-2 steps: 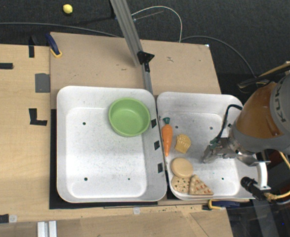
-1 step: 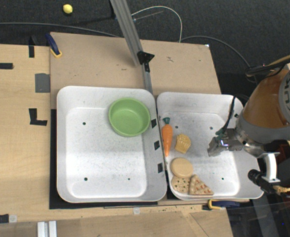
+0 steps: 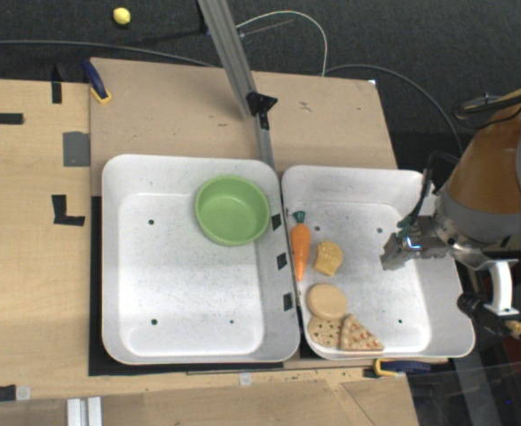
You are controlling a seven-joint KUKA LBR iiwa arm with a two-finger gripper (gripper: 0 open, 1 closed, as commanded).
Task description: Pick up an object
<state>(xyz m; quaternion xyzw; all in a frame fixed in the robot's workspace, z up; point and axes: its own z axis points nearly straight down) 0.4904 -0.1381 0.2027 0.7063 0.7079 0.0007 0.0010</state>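
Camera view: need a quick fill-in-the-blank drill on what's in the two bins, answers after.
1. The green bowl sits in the ____ bin as the camera sees it.
2. The carrot lies along the right bin's ____ wall.
3. The gripper is over the ____ bin.
4. The pizza slice lies in that bin's near-left corner, beside a round ____ cracker.

Missing words: left; left; right; dotted

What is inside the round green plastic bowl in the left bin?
The round green plastic bowl in the left white bin shows only its plain green inner surface, nothing in it. The bin floor under it is covered.
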